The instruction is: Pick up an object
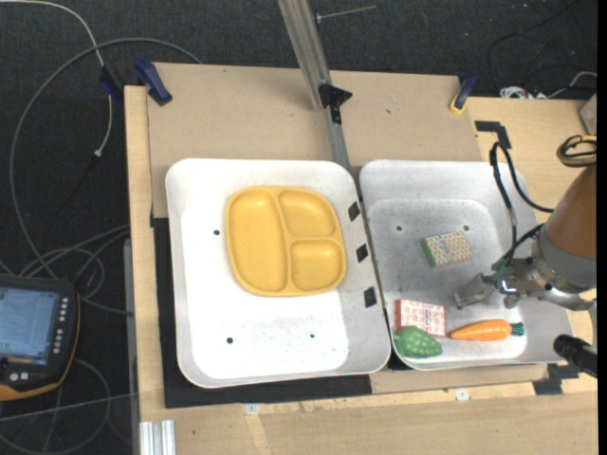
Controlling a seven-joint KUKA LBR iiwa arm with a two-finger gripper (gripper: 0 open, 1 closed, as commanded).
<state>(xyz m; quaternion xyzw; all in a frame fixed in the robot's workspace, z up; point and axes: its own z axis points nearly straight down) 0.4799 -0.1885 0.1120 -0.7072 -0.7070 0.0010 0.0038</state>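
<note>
A robotics lab is indicated here rather than any home or kitchen. A plywood bench [285,112] is seen on dark carpet, with blue clamps [152,81] fixed at its back corners. Two white bins [190,282] are set side by side on a black mat, and an aluminium mast [302,27] is mounted behind them. Loose cables [57,140] are trailed across the floor, and a handheld control pendant [33,335] (screen lit) is left at the left edge. Toy food [484,330] is laid out in one bin.
</note>
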